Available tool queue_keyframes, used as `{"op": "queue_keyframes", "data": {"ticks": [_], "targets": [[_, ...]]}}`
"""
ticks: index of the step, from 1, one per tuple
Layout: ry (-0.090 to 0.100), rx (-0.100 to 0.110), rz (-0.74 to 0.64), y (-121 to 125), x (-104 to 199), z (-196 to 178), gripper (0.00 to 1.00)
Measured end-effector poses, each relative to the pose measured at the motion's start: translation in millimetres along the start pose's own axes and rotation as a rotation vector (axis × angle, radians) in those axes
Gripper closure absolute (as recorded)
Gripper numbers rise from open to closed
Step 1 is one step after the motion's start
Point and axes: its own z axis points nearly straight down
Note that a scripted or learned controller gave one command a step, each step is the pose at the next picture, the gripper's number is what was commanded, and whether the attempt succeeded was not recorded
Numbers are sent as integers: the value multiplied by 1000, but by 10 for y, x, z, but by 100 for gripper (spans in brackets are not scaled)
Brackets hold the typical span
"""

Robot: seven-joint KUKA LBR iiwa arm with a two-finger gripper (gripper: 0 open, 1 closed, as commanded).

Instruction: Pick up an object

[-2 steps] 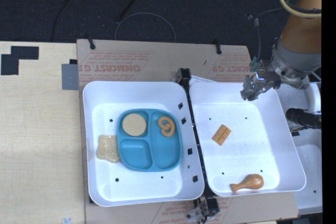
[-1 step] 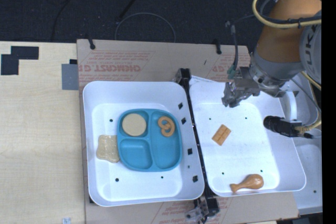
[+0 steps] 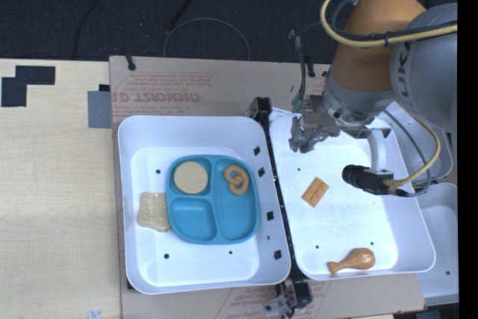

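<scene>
Hovering over the upper left part of the right bin [image 3: 418, 250], the gripper [image 3: 305, 140] is a dark metallic cluster below the arm's orange band; whether it is open or closed cannot be told, and nothing shows in its grasp. Below and slightly right of it, apart from it, a small ridged orange wafer [image 3: 314, 192] lies flat on the bin's smooth white floor. Farther down, near the front wall, rests a glossy tan drumstick [image 3: 352, 261]. Left of the gripper, the left bin [image 3: 142, 265] holds a blue sectioned plastic tray [image 3: 213, 224] bearing a round pale biscuit [image 3: 190, 178] and a twisted brown pretzel [image 3: 237, 180]; a pale, bumpy slab [image 3: 154, 211] touches the tray's left edge.
</scene>
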Motion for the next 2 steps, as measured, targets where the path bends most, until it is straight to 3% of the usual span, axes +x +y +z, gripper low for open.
{"op": "queue_keyframes", "data": {"ticks": [2], "targets": [[0, 1, -1, -11, 928, 315, 100]]}}
